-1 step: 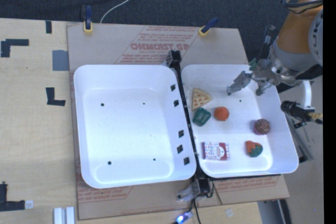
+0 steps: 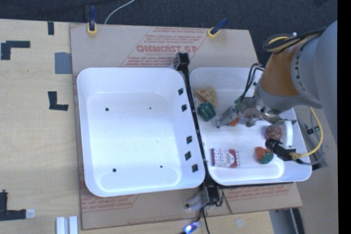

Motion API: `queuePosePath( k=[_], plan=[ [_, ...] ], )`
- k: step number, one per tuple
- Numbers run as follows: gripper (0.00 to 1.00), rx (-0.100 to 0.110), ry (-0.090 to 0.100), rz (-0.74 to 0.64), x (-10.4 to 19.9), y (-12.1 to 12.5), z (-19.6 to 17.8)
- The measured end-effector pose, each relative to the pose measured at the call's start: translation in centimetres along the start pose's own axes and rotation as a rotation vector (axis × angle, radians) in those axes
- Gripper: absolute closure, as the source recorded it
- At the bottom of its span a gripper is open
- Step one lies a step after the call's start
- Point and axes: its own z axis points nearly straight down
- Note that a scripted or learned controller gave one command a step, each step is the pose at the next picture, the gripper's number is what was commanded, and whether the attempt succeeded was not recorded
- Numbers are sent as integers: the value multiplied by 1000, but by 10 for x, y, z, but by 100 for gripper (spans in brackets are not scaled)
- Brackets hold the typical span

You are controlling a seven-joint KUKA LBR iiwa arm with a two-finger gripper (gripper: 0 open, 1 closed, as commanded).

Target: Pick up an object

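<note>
Lower right of frame, right bin (image 2: 247, 177): one red-and-white carton (image 2: 225, 158), one orange-and-green piece (image 2: 264, 155), one brownish round piece (image 2: 273, 132).

Middle right: gripper (image 2: 229, 118) low over the bin floor, tipped toward frame left, likely lined up on one small orange-red scrap (image 2: 235, 123) just beneath. Claw state cannot be told; nothing seen gripped.

Just left: one green lump (image 2: 206, 112), one tan piece (image 2: 205, 95) above it, both near the dividing wall.

Left bin (image 2: 131, 134): one.

Top of frame: two clamps (image 2: 90, 24), presumably pinning the cardboard sheet (image 2: 164, 46).

Two white bins (image 2: 131, 76) — five small objects (image 2: 225, 158) in the right one.
</note>
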Motion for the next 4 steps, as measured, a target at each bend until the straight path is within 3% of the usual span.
queuePosePath(
  k=[1, 2, 3, 4],
  plan=[
    [100, 1, 1, -1, 0, 1, -13],
    [100, 8, 6, 1, 30, -75, -27],
    [100, -6, 4, -11, 113, -43, -106],
    [100, 4, 5, -8, 172, -54, -101]
  ],
)
